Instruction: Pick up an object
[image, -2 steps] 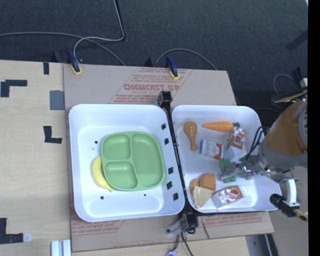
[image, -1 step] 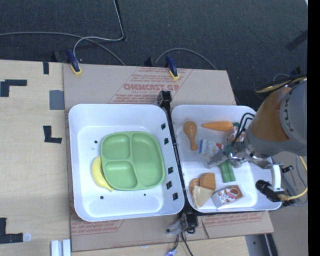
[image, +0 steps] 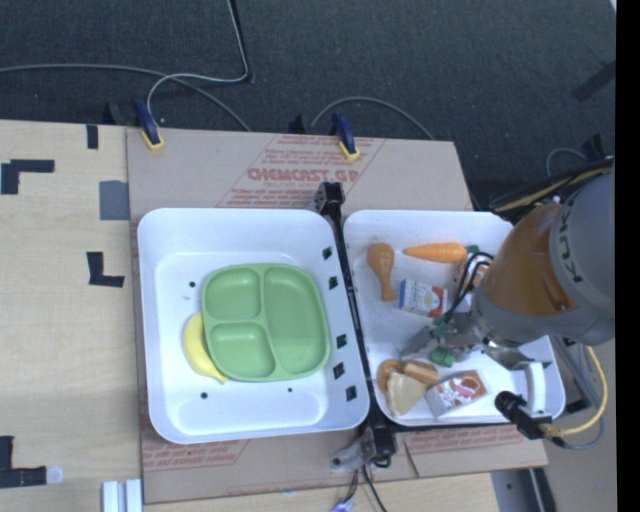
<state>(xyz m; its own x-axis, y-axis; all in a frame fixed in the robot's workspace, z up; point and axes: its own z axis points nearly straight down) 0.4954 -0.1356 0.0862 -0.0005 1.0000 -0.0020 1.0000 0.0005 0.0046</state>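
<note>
The arm (image: 545, 275), grey with its orange band, rises nearest the camera and covers much of the right bin (image: 380, 225); under it the gripper (image: 442, 338) hangs low among the items, just above a small green thing (image: 443, 353) that I cannot identify; whether it is wide, narrow or holding anything I cannot tell, since the wrist hides that part.

Any piece in the right bin could serve the task: a carrot (image: 435, 253) lies near the far wall; a drumstick (image: 381, 266) lies to its left; a small carton (image: 421, 296) sits between them and the gripper; toward the near wall lie a bread slice (image: 403, 393) with a bun (image: 398, 372) touching it and a red-and-white packet (image: 457, 392) just beside.

The left bin (image: 160, 300) holds a green divided plate (image: 266, 321) with a banana (image: 197, 352) tucked against its left edge, well apart from the arm.

The risk I judge greatest is crowding; the pieces near the gripper lie close, so closing could nudge one aside, pinch two at once, or catch only an edge that slips on lifting; the flat packet and bread would offer little to grip.
</note>
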